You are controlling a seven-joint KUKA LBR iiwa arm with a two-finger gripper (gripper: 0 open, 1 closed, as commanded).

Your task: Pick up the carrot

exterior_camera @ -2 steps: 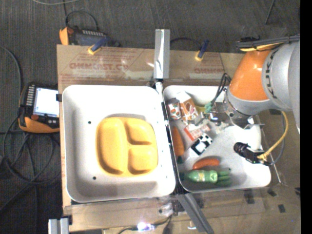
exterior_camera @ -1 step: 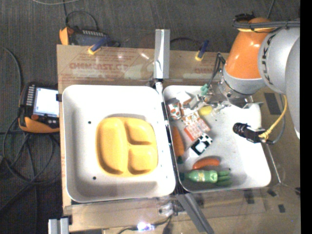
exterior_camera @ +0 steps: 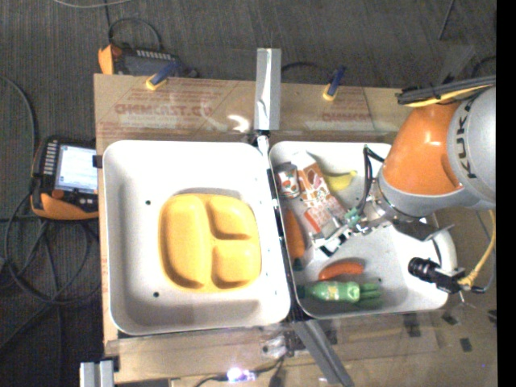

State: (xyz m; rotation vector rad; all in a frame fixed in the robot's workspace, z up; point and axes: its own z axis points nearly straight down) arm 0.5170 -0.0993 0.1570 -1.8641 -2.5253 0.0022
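while the gripper [exterior_camera: 343, 230] hangs low in the right bin [exterior_camera: 403, 285] over a snack packet [exterior_camera: 316, 204], whether it pinches anything i cannot tell. looks like the approach step. the carrot [exterior_camera: 295, 234] lies near, at its nine o'clock, along the bin's left wall; next move calls for shifting over it.
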